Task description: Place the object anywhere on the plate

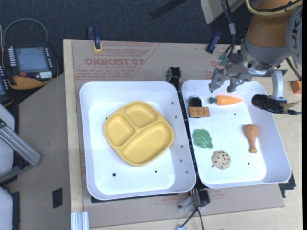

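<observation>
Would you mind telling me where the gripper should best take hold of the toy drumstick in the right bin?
Probably the thin bone shaft of the drumstick, from straight above. It lies flat and nearly lengthwise toward the camera, meaty end farther away, so closing across the narrow shaft should fit; nothing crowds it.

A blue and yellow clamp grips the far edge of the brown tabletop. Red letters are printed on that board. A small screen box with a looping black cable sits off to the left. A silver metal bar lies slanted near the left edge. The floor is dark blue carpet.
</observation>
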`<control>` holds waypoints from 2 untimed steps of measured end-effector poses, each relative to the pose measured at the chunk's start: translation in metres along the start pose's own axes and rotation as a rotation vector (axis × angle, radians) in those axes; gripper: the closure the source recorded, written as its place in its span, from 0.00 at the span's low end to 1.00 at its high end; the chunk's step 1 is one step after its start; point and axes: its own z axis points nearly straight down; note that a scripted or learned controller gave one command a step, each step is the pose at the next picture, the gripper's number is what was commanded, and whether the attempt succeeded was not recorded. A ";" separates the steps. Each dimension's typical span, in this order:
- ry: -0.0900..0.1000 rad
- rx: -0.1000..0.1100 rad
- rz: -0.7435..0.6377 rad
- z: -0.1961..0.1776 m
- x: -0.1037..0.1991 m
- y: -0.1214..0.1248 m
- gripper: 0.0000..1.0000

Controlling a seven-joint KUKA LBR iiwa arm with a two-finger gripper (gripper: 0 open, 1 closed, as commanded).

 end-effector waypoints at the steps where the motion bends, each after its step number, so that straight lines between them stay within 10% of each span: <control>1: -0.001 -0.001 0.001 -0.001 0.047 -0.011 1.00; 2: -0.001 0.000 0.000 0.013 0.104 -0.029 1.00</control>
